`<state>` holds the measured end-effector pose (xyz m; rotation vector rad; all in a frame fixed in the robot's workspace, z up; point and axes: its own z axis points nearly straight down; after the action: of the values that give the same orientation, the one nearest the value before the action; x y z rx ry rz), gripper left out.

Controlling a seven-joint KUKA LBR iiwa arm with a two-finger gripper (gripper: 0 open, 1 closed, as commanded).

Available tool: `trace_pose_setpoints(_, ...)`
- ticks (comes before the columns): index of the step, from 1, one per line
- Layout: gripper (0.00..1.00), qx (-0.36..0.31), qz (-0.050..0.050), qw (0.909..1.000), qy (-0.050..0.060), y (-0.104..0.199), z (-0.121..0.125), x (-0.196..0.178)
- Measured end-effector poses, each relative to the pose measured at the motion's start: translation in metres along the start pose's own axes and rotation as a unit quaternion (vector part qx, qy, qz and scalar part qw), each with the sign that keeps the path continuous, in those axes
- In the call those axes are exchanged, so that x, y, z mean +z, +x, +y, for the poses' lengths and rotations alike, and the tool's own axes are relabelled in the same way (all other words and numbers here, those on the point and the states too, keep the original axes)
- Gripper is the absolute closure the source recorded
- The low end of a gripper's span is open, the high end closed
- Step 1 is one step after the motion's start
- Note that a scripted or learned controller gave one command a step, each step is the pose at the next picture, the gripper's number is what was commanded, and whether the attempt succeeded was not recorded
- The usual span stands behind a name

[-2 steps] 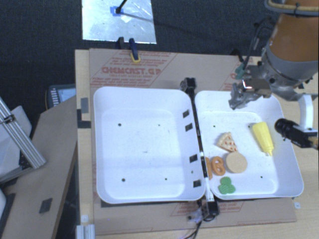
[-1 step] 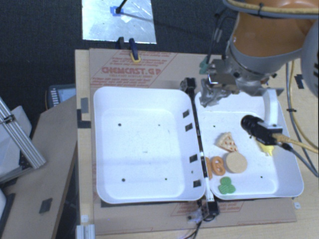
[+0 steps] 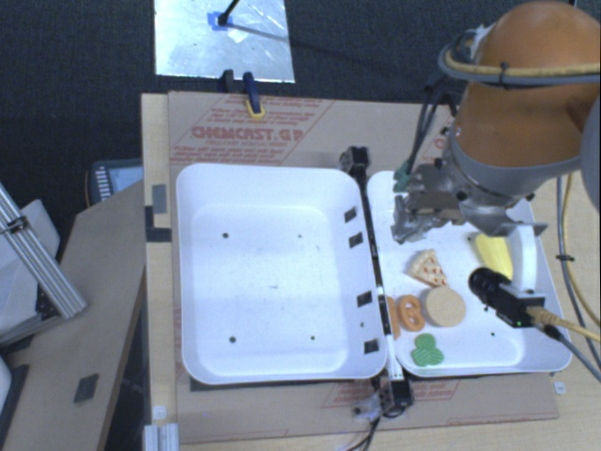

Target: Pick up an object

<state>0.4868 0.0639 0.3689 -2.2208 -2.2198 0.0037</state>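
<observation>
My gripper [image 3: 409, 225] hangs over the far left part of the right bin [image 3: 540, 350], with the orange-banded arm above it. Just in front of it lies a yellow-orange wedge shaped like a pizza slice [image 3: 428, 269]. A round tan disc [image 3: 444, 307] sits nearer the front, an orange pretzel shape [image 3: 406, 316] lies to its left, and a small green piece [image 3: 427, 350] is at the front. A yellow object [image 3: 493, 253] lies to the right, partly hidden by the arm. Nothing is visibly held.
The left bin [image 3: 202, 252] lies beside the right one, with black clips [image 3: 362, 242] along the shared rim. Both rest on a cardboard sheet [image 3: 249, 132]. A shiny foil square [image 3: 223, 26] lies at the back.
</observation>
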Motion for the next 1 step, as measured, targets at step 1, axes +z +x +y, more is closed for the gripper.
trace_pose_setpoints(1, 1.0, -0.004, 0.001, 1.0, -0.004, 0.0491, 0.0254, -0.0176)
